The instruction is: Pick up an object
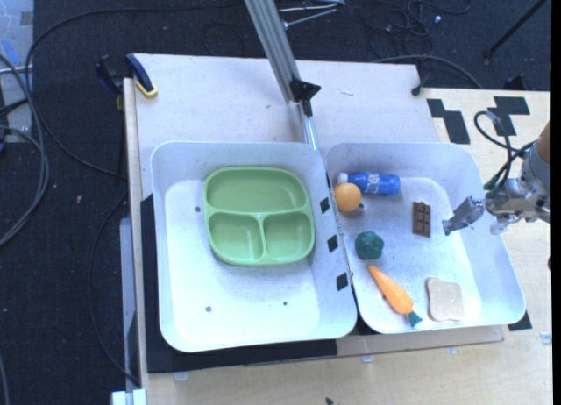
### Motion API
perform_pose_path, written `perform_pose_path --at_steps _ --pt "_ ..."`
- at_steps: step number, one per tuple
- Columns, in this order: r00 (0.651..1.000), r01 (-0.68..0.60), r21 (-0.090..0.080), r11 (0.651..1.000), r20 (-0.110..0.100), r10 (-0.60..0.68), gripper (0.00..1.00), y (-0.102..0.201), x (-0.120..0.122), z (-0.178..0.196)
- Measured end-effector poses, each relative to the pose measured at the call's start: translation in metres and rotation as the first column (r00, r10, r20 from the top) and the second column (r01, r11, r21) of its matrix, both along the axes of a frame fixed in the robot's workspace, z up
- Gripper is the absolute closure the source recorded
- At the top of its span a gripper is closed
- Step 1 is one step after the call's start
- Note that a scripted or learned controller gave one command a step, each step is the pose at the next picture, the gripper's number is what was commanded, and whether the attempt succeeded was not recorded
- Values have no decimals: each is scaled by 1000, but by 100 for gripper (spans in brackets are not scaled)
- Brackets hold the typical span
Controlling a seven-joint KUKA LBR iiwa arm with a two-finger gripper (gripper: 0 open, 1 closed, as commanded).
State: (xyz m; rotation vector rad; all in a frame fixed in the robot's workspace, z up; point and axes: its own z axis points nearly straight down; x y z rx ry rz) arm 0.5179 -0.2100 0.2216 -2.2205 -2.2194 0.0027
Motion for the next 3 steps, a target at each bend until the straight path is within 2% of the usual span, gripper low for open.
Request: perform_pose_path --at_steps 1,2,3 --pt "1000 0 0 1000 0 0 0 -1 -10 -49" --pt "1000 -1 0 1000 1 1 0 6 -8 -93" --pt "1000 -1 -1 1000 4 1 100 5 -8 -82"
